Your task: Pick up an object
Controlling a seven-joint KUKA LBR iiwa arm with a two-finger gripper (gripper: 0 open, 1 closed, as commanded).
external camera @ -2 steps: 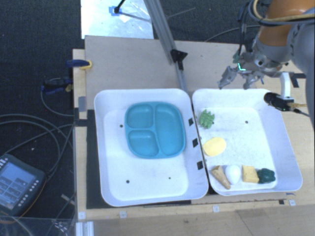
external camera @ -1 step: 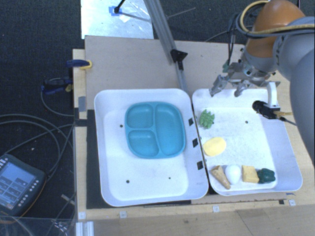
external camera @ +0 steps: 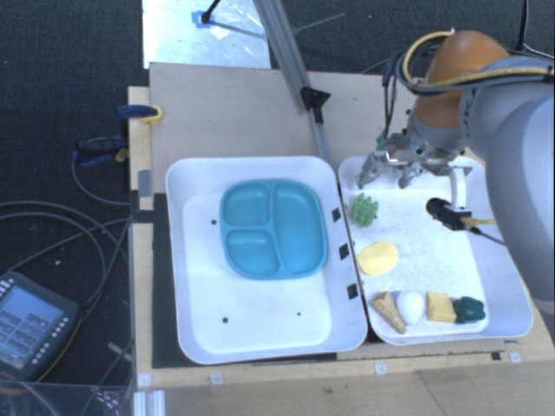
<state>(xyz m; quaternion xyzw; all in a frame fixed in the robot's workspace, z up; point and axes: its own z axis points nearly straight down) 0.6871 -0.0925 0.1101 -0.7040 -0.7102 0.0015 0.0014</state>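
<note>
The pincer hangs over the far left corner of the right bin, its two fingers spread apart and holding nothing. Just near of it lies a green broccoli piece, then a yellow lemon. Along the near edge sit a cone, white egg, cheese cube and dark green toy. The left bin holds a blue divided plate.

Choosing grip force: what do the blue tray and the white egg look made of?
Blue tray: probably moulded plastic, smooth with a soft sheen and rounded compartment walls. White egg: smooth, glossy, probably hard plastic; too small to be sure.
</note>
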